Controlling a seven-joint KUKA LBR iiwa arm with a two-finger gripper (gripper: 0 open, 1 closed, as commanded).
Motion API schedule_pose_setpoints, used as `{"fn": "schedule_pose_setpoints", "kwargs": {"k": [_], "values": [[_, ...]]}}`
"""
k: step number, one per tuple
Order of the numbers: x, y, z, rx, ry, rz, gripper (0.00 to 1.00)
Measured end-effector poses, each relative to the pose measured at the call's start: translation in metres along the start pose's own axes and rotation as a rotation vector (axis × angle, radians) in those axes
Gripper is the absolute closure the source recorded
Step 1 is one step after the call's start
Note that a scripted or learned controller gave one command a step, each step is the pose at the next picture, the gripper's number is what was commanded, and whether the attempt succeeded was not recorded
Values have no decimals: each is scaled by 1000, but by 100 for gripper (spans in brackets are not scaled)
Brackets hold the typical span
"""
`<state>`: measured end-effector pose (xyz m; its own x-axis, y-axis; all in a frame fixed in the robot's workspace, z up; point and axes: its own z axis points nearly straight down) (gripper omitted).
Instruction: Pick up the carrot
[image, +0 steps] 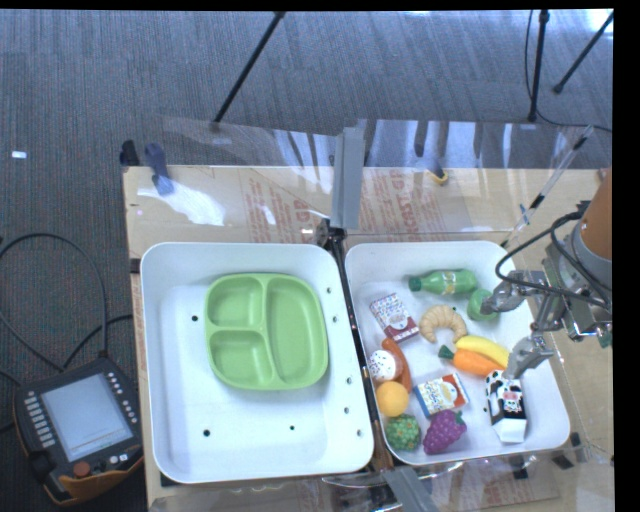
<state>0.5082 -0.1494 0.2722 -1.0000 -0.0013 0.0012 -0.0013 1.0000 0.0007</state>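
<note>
Inspecting the right bin (372, 262), we find the carrot (474, 362) beside the banana (483, 349); the pincer (518, 324) hangs released above, grasping nothing.

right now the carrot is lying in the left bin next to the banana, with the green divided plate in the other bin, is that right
Not quite: the bins are swapped. In the camera view the carrot lies in the right bin next to the banana, and the green divided plate sits in the left bin.
</note>
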Motion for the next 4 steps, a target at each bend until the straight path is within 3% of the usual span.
{"fn": "schedule_pose_setpoints", "kwargs": {"k": [1, 2, 3, 4], "values": [[-46, 10, 151, -6, 9, -215, 0], [-69, -35, 183, 1, -7, -636, 0], [-28, -22, 185, -2, -1, -611, 0], [-30, -18, 176, -4, -3, -619, 100]]}}
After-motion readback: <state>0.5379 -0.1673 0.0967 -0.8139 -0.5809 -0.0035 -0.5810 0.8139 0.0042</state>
